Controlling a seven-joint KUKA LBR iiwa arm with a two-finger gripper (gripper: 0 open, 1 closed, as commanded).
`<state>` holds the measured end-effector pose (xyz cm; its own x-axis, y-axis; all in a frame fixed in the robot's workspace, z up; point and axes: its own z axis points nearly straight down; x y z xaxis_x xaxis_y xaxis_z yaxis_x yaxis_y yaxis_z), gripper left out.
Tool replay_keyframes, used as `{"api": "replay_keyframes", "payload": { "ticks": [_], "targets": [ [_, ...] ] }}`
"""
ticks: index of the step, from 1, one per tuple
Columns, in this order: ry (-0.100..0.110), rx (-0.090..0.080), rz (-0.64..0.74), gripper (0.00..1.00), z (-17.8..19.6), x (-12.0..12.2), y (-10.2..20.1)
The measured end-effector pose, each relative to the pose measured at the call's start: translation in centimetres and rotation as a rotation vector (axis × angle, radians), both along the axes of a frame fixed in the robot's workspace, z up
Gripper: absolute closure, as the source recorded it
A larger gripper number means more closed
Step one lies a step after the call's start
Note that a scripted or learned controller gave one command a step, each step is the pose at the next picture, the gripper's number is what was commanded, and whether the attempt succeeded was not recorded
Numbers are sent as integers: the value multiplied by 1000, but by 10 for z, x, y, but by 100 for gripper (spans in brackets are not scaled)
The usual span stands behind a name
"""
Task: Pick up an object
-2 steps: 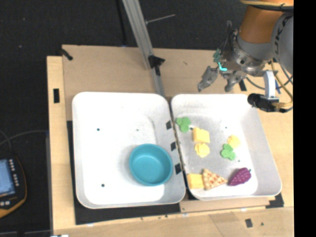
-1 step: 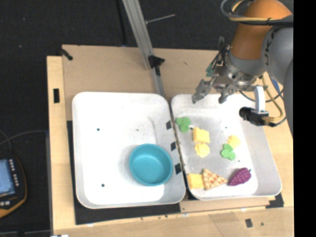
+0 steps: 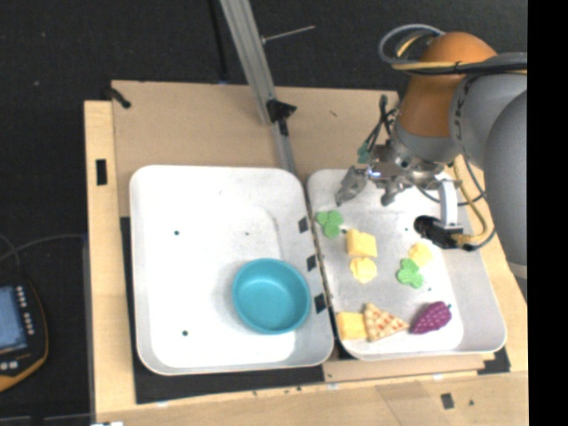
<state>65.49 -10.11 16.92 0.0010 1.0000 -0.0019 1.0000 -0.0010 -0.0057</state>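
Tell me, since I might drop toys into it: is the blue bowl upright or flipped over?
Upright. The blue bowl shows its open hollow and rim facing up, sitting in the left bin.

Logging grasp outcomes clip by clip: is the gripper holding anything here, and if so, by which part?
Nothing is held. The gripper hangs open above the far end of the right bin, with no object between its fingers; the toy food pieces lie nearer the camera.

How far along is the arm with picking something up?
Nothing looks picked yet. The open claw hovers over the right bin's far edge, holding nothing. The toy foods, such as the pizza slice and grapes, lie in the bin. Grasp and lift remain.
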Motion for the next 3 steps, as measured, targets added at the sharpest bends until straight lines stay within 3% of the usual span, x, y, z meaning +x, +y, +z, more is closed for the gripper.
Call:
{"api": "replay_keyframes", "payload": {
  "ticks": [1, 2, 3],
  "targets": [
    [-1, 1, -2, 0, -60, -4, 5],
    [-10, 1, -7, 100, -46, -1, 4],
    [-12, 1, -6, 100, 0, 5, -1]
  ]
}}
